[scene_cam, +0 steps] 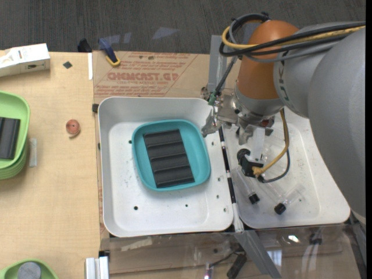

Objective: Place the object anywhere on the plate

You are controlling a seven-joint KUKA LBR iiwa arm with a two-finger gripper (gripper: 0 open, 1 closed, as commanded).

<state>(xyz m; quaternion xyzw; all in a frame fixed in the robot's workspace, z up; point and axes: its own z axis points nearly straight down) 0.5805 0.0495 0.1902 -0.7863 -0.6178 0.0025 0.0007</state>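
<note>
In left bin (116,208): teal plate (200,156) bearing dark ribbed object (168,157); jaws state cannot tell.

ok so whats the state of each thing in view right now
teal plate: flat in the left bin, bearing a dark ribbed block
gripper: low over the right bin, near the divide
small black pieces: loose on the right bin's floor
green tray: on the bench at far left
</note>
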